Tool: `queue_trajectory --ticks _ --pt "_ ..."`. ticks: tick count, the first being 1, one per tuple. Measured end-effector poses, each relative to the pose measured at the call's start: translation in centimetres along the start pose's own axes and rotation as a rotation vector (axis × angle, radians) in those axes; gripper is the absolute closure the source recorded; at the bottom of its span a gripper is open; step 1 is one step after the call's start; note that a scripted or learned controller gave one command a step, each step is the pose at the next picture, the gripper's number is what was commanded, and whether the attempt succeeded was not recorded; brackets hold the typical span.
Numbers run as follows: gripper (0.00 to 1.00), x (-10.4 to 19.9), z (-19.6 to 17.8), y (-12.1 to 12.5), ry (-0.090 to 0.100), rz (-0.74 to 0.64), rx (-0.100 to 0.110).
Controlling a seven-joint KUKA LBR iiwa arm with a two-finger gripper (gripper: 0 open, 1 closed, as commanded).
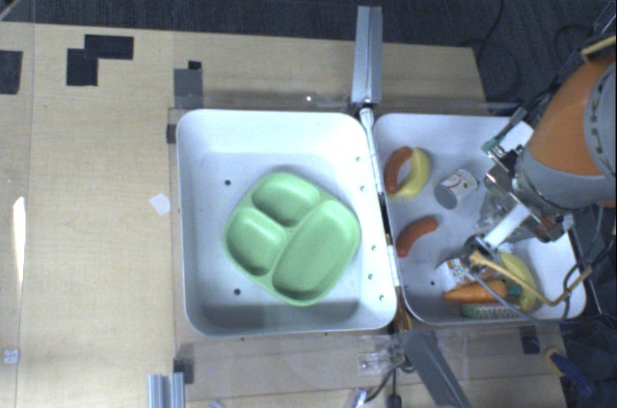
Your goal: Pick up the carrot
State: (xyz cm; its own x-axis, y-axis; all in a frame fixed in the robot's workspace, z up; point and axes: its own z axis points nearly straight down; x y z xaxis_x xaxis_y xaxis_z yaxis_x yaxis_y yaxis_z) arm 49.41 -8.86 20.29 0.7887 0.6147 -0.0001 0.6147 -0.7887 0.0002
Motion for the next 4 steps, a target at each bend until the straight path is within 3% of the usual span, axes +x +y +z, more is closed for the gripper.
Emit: queue_trajectory --ticks 1,2,3,4 --pt "1.00 0.1 1.8 -1.2 0.002 0.164 0.000" --pt "1.00 6.1 1.9 2.0 0.000 0.387 0.000" --pt "1.00 1.6 1.1 -3.2 0.001 0.456 0.001" --pt "1.00 3.9 1.9 -4.3 0.001 0.454 0.001"
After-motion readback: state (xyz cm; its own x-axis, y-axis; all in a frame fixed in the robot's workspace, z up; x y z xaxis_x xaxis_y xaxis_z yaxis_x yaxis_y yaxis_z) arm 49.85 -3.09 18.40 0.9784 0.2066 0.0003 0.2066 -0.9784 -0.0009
